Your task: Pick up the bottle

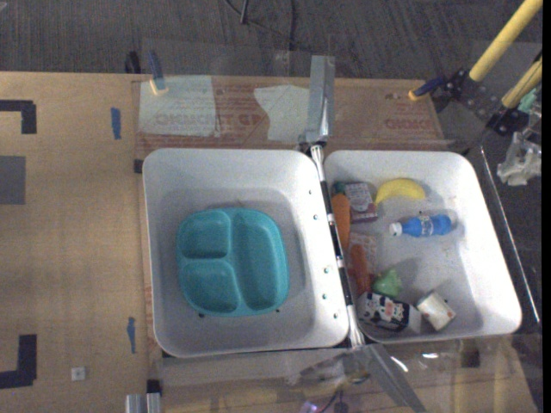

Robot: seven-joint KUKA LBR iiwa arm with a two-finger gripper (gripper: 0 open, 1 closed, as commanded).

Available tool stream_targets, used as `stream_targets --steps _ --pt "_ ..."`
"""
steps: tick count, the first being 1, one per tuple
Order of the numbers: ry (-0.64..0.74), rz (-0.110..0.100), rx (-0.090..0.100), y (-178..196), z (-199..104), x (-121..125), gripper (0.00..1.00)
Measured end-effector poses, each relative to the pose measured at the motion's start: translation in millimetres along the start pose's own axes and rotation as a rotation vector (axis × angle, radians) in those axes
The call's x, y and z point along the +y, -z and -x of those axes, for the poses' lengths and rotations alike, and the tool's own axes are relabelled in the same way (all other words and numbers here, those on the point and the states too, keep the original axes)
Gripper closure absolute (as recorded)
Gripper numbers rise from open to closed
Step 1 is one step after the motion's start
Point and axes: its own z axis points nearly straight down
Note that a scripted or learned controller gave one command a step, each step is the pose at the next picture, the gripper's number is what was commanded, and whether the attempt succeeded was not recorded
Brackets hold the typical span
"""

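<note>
Bottle of blue plastic with a white cap (423,225) lies on its side in the right white bin (491,231), centre-right of the frame, below a yellow banana-shaped item (400,189) and apart from an orange carrot-like piece (342,218). A teal divided plate (232,261) sits in the left white bin (172,188).

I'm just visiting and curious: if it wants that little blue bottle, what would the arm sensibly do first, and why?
Probably swing in above the right bin and hover over the bottle. The bottle lies on its side, white cap pointing left, with bare floor around it just below the banana, so coming straight down on its middle looks easiest.
</note>
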Motion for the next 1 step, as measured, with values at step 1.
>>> stream_targets --steps 1 --pt "0.0 -0.003 0.0 -154.9 -20.5 -1.1 1.0"
